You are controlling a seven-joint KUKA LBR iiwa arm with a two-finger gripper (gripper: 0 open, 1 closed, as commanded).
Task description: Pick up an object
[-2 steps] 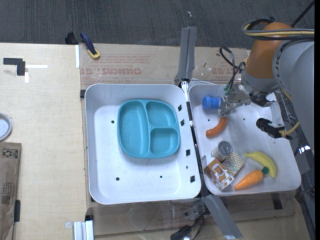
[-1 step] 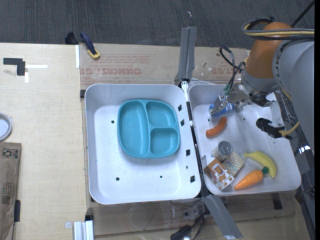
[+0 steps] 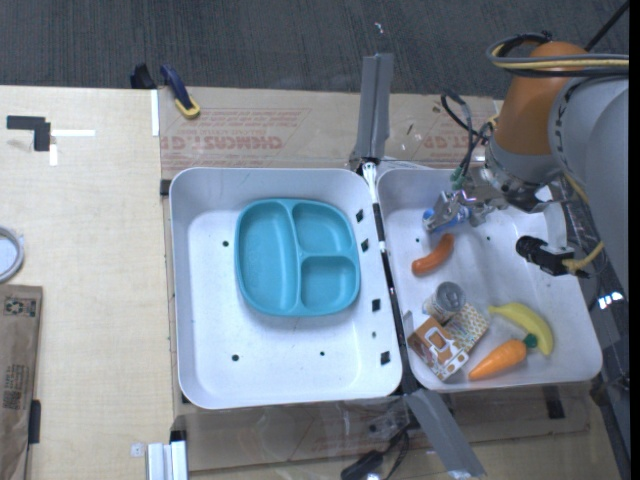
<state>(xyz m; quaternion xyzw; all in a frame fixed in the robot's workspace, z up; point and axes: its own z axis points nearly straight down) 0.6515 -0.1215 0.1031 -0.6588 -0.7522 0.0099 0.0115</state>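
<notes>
The tool hangs low in the right white bin, just above the orange-red sausage; whether it is spread or pinching, I cannot tell. Nothing looks lifted, so the pick remains. Beyond the sausage lie a metal can, patterned carton, yellow banana and orange carrot, well clear.

plate in L bin, carrot prob. R bin

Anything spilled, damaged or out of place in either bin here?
Nothing stands out. The blue plate lies flat in the left bin; the sausage, banana, carrot and can lie loose in the right bin.
</notes>
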